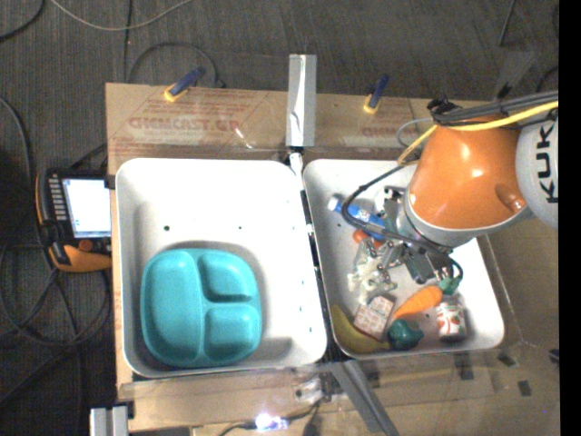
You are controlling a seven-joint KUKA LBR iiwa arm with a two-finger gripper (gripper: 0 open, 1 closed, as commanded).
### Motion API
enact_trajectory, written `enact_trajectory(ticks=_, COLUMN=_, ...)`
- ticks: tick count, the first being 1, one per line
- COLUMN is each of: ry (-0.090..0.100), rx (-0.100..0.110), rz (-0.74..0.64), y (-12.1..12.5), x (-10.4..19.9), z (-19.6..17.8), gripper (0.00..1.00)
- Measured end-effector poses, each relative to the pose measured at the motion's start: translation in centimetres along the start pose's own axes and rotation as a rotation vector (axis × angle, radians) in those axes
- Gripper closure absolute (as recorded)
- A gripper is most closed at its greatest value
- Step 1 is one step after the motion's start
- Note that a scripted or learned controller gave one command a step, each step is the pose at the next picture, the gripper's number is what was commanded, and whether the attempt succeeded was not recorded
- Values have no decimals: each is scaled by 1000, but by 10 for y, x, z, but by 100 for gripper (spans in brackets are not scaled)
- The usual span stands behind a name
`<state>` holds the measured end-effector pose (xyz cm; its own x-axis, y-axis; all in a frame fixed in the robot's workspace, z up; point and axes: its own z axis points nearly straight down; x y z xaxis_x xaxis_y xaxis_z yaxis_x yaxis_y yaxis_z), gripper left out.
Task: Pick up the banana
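The banana [348, 330], dull yellow and curved, lies along the front left corner of the right bin [318, 243]. Part of it is covered by a small pink-and-white packet [373, 316]. My gripper [399, 260] hangs over the middle of the right bin, below the arm's orange band [463, 184]. It is above and to the right of the banana, over a clump of clear plastic items [368, 275], and the arm hides much of it.
An orange carrot [418, 301], a dark teal lump [406, 334] and a small red-and-white can [448, 321] crowd the right bin's front. A blue-tipped item [357, 213] lies at its back left. The left bin [182, 184] holds a turquoise divided plate [201, 307].
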<state>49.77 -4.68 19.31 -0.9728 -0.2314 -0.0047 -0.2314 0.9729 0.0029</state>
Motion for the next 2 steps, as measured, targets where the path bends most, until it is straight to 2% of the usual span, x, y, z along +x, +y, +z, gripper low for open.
enact_trajectory(ticks=1, ry=0, rx=0, rz=0, y=0, x=0, z=0, gripper=0)
enact_trajectory(ticks=2, ry=-3, rx=0, rz=1, y=0, x=-2, z=-9, gripper=100)
